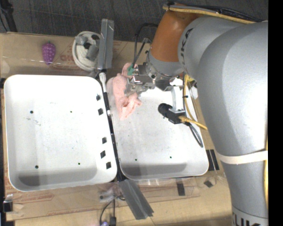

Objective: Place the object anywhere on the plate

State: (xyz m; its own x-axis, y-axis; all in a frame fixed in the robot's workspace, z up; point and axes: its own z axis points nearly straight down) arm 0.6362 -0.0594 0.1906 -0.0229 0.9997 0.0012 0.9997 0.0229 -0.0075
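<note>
One relation decides the coming move: the pink cloth-like object (123,95) lies just to the image-left of the end effector (137,81), touching or nearly touching it, in the far left corner of the right bin (179,166). The object is crumpled, its longer run heading from the far rim toward the near side, along the divider between the bins. Whether the end effector is spread or closed, or grips any of the cloth, I cannot tell. No plate can be made out. The left bin (19,173) lies well apart.
</note>
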